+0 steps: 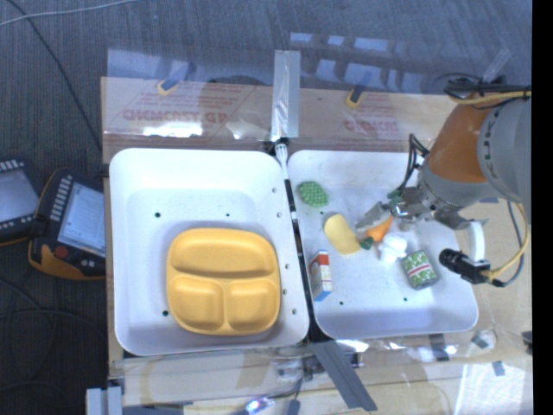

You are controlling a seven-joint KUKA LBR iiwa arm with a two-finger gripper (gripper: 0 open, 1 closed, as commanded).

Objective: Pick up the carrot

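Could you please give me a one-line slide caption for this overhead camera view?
Gripper lowered onto the carrot in the right bin; yellow tray in the left bin.

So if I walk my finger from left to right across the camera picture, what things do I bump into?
Handheld screen controller → yellow divided tray → small red and white packet → yellow lemon-like piece → carrot → green patterned can → orange arm band.
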